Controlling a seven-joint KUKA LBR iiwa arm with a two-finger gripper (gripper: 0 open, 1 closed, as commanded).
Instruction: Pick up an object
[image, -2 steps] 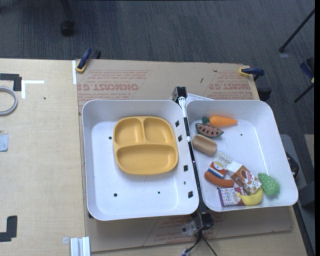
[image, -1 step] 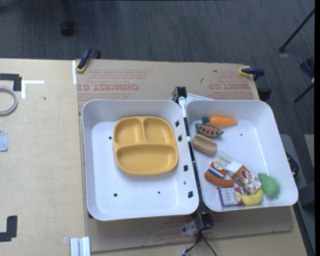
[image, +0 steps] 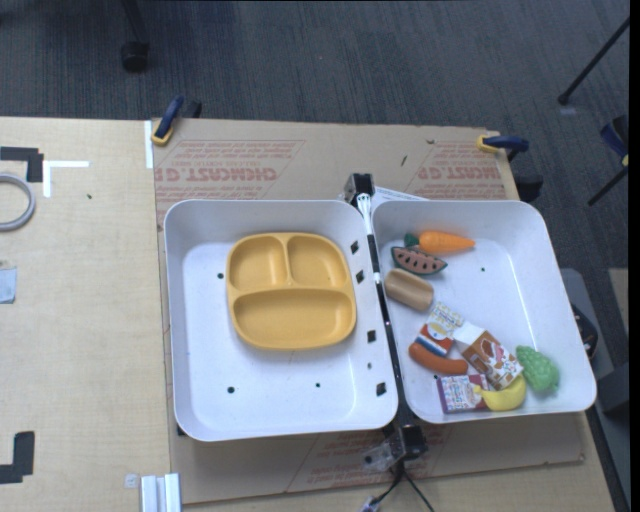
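A yellow divided plate (image: 290, 290) is lying in the left bin (image: 200, 400), three compartments facing up. The toy foods are crowding the right bin (image: 520, 270): a carrot (image: 445, 241) is lying at the far end, a watermelon slice (image: 418, 261) just beside it, and a bread roll (image: 408, 289) next to that. Nearer the front, a small printed carton (image: 442, 323), a sausage (image: 437, 358), a brown box (image: 490, 357), a pink box (image: 459, 393), a banana (image: 503, 396) and a green bunch (image: 538, 369) are lying packed together, their labels too small to read. Cardboard (image: 230, 165) under the bins is showing upside-down red print, seemingly "CHEMCAST GP".
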